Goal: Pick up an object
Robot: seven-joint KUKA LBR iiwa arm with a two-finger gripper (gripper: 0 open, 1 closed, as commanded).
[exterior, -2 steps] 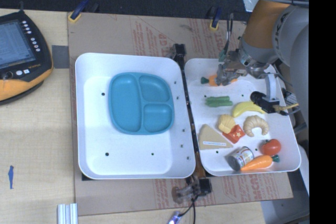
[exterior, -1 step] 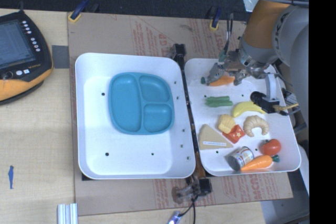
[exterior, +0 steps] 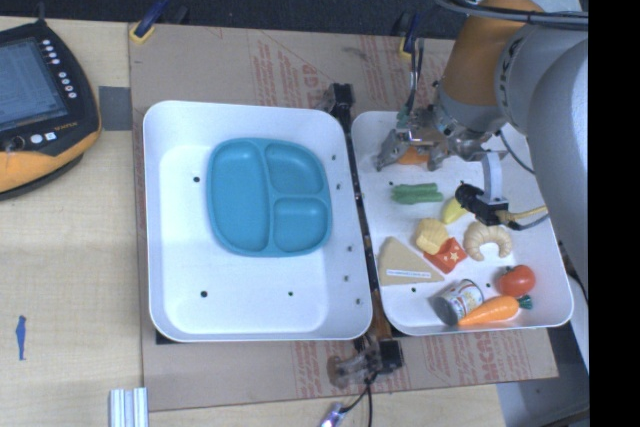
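1. You had a pale wooden bench (exterior: 70,245) topped with brown cardboard (exterior: 250,55), dark floor behind it, and an orange-edged teach pendant (exterior: 35,110) at left.
2. The left shallow white bin (exterior: 170,295) held a blue divided plastic plate (exterior: 268,195).
3. The right shallow white bin (exterior: 400,310) held a green bean pod (exterior: 415,193), a cheese wedge (exterior: 405,263), a tomato (exterior: 515,280) and a carrot (exterior: 490,311).
4. The two-finger gripper (exterior: 415,147) sat low at that bin's far end; its grip was too cluttered to tell.

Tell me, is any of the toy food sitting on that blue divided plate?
No. The blue plate lies bare in the left bin, while the toy food, such as the carrot and tomato, is in the right bin.
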